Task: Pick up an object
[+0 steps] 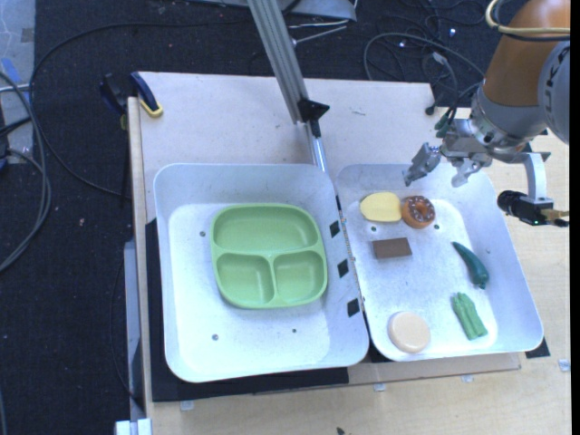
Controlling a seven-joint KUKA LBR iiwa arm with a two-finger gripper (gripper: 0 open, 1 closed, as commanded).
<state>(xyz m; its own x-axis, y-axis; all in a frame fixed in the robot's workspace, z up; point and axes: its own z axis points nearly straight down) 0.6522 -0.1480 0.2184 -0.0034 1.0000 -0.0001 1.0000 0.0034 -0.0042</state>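
The arm [530, 62] reaches in from the right, and its gripper [442, 166] hangs over the far edge of the right bin [507, 270], fingers spread apart with nothing between them. Just below it sits a brown doughnut [419, 211] with sprinkles, touching a yellow lemon-shaped piece [381, 207] on its left. Nearer the middle of that bin lies a small brown block [391, 248], flat on the floor. Off to the right, a dark green pepper [472, 264] lies at a slant, and below it a lighter green ridged vegetable [468, 316], hard to name from here. At the near edge rests a pale round bun-like piece [409, 332]. Over in the left bin [181, 324], a light green divided plate [269, 255] sits flat, three compartments facing up. A slanted metal pole [281, 48] rises from behind the bins.
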